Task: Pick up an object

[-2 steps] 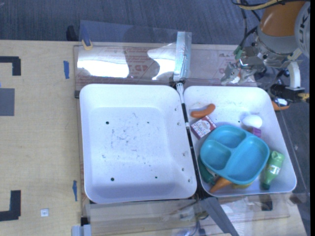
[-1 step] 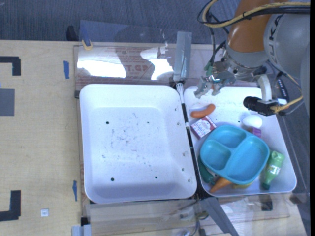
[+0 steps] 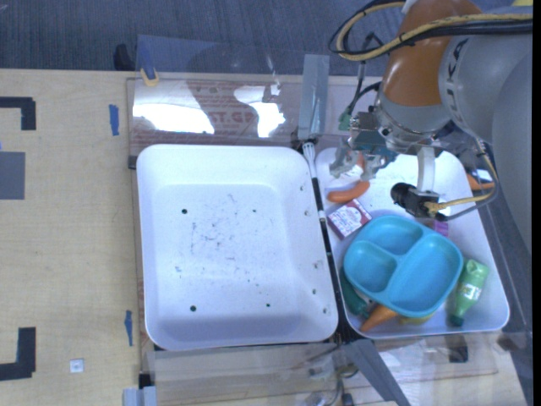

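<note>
Jaws (image 3: 353,161) hung low over the far end of the right bin (image 3: 494,307), their spread impossible to judge, and nothing showed between them, so the pick looked not yet made. Largest in that bin, the blue divided plate (image 3: 404,265) lay flat. Just beneath the jaws, the small orange carrot (image 3: 347,193) lay with its long axis running left-right, slightly tilted.

no readable text, packet (image 3: 348,218) print too blurred
</note>
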`<control>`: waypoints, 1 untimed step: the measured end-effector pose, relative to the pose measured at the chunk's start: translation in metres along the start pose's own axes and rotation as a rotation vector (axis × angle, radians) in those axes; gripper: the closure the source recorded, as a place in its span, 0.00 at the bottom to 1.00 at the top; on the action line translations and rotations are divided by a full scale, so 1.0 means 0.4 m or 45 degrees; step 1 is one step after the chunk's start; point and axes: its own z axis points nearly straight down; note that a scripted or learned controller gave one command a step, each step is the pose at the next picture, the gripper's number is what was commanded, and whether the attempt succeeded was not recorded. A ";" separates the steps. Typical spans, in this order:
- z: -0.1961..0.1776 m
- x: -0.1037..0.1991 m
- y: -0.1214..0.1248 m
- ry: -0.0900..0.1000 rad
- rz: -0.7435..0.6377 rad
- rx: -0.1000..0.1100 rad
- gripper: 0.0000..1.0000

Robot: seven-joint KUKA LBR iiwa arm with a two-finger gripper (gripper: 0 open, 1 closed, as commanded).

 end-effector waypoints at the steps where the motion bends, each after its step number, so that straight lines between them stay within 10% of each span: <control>1: 0.056 0.001 0.080 -0.002 0.064 -0.004 1.00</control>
